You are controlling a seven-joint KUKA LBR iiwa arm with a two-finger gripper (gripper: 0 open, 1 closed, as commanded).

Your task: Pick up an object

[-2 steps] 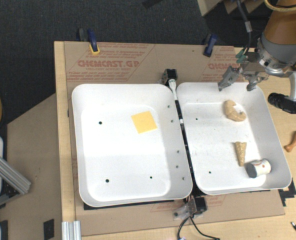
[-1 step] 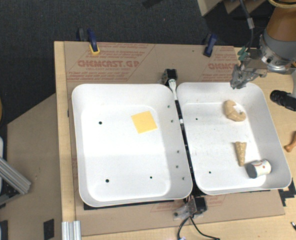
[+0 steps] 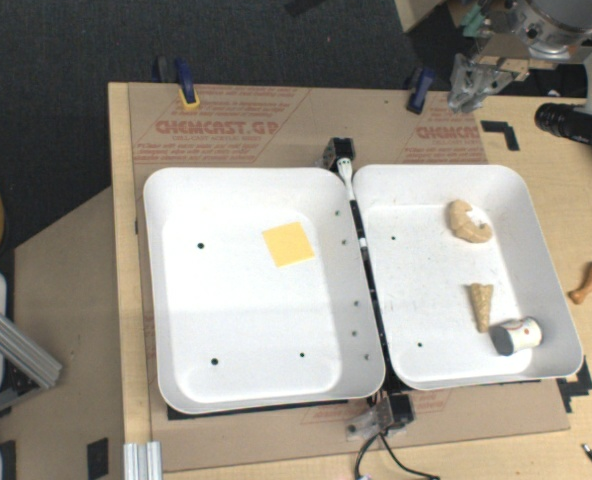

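A flat yellow square (image 3: 288, 243) lies in the left bin (image 3: 161, 268), slightly right of its middle. The right bin (image 3: 406, 358) holds three things: a lumpy beige piece (image 3: 469, 221) near its far side, a tan cone (image 3: 481, 305) lower down, and a small white cylinder with a grey end (image 3: 516, 337) at the near right corner. My gripper (image 3: 470, 83) hangs above the bench beyond the far edge of the right bin, away from all of them. It is open with nothing between its fingers.
Blue clamps (image 3: 186, 80) (image 3: 421, 88) hold the cardboard sheet at the far edge. A black clip (image 3: 339, 154) sits at the far end of the seam between the bins. A small wooden piece (image 3: 586, 288) lies right of the right bin.
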